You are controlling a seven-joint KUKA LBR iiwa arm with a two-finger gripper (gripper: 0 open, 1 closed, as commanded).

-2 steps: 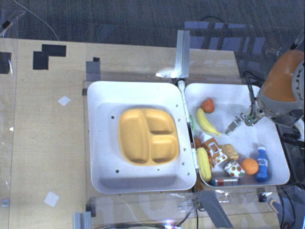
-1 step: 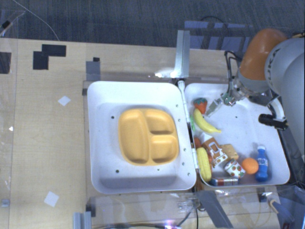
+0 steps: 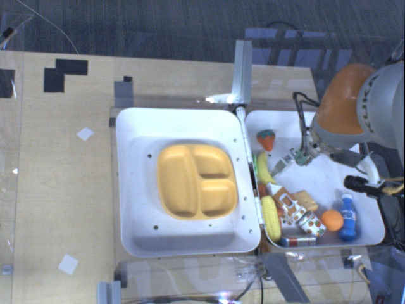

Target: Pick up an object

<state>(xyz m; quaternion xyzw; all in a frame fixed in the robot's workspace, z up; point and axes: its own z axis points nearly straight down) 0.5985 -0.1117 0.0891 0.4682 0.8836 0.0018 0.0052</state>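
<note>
No single target fixed yet; nearest candidates the banana [image 3: 262,168], lying along the dividing wall at about 8 o'clock from the gripper [image 3: 297,158], and the strawberry [image 3: 266,139], alone at about 10 o'clock. Further out, toward 6 o'clock, a crowded heap: corn cob [image 3: 270,213] against the wall, a small printed carton [image 3: 288,204], a tan block [image 3: 306,200], an orange [image 3: 331,220], a blue bottle [image 3: 347,216] at 5 o'clock, all touching or nearly so.

Poised over bare floor of the right bin [image 3: 329,176], near the banana but apart from it. Parted or closed: impossible to tell from this angle. No sign of anything carried.

Judged as the approach stage, with the grasp itself not yet made.

Risks from here:
- Descending where it hangs now, likely to close on plain bin floor and come up with nothing.
- Going for the banana, liable to strike the bin wall, given how tightly the fruit hugs it.
- Reaching into the 6 o'clock heap, prone to pinching two things at once or shoving neighbours aside.
- Taking the orange or strawberry off-centre, apt to squirt the round shape sideways.

Off at 9 o'clock, the left bin [image 3: 136,170] with a yellow divided tray [image 3: 196,181], well apart.
</note>
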